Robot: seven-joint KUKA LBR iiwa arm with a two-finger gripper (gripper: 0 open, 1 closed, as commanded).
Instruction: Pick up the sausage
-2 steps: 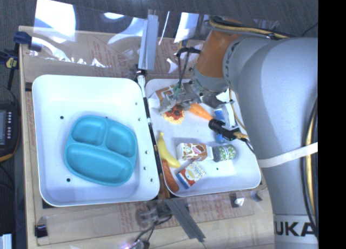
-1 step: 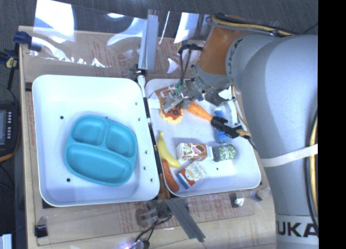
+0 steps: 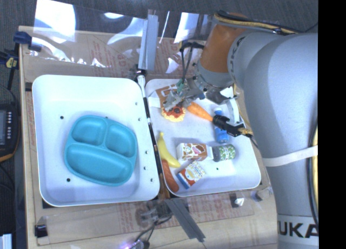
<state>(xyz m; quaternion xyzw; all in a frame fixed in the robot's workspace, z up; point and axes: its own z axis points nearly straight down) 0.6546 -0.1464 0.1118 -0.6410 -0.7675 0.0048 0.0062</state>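
A divided plate is lying in the left bin, while in the right bin a banana is lying just left of two small cartons, with a carrot behind them.

The sausage, reddish-brown and slender, lies lengthwise along the right bin's left wall, near its front-left corner.

Sausage half hidden under banana; gripper fingers too blurred to read; arm cut off at frame bottom.
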